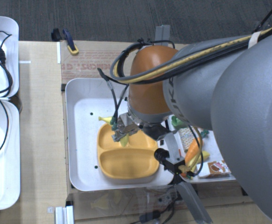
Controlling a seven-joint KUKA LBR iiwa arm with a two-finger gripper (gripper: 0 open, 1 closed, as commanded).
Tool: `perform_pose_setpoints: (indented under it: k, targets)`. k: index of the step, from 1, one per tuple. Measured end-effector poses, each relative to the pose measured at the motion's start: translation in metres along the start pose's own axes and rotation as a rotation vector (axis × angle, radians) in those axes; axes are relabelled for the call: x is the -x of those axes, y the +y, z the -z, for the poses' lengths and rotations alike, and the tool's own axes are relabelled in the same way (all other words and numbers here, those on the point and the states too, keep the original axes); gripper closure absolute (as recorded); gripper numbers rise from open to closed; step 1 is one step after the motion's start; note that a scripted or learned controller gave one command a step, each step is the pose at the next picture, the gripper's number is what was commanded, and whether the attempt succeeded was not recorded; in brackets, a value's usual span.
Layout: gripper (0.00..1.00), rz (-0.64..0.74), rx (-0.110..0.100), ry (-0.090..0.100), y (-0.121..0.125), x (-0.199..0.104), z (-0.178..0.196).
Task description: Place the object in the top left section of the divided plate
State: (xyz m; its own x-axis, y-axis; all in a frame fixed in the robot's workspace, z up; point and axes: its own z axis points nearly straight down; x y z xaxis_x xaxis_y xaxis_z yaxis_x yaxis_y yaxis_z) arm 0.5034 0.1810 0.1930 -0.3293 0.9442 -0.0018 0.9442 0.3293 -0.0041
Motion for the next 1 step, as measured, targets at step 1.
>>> perform_pose_setpoints:
  k: [1]
  targets:
    - [1.00, -0.131, -0.001, 0.001, -0.0528, 0.0718, -0.0028]
